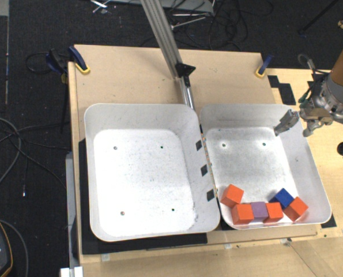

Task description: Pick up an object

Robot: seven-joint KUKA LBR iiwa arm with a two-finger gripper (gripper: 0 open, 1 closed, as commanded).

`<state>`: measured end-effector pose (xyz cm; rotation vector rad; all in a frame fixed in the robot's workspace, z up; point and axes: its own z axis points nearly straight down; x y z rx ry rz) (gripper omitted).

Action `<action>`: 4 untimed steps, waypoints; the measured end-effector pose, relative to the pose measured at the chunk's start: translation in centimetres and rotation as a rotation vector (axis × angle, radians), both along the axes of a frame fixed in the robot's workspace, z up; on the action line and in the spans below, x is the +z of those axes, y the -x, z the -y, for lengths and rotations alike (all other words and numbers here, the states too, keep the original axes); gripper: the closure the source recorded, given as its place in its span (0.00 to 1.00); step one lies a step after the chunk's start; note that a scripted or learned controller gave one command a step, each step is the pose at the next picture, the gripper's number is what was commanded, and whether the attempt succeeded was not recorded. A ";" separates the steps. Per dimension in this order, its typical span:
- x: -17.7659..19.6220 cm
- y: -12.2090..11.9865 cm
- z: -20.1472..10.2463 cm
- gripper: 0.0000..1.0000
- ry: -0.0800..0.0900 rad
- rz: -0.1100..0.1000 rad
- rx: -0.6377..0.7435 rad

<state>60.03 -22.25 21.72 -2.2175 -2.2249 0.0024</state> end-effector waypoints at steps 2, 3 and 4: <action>-9.9 6.4 -2.2 0.00 -0.005 -0.010 -0.005; 3.9 1.9 -1.1 0.00 0.004 0.012 0.001; -10.1 -1.8 -2.0 0.00 -0.002 -0.004 0.001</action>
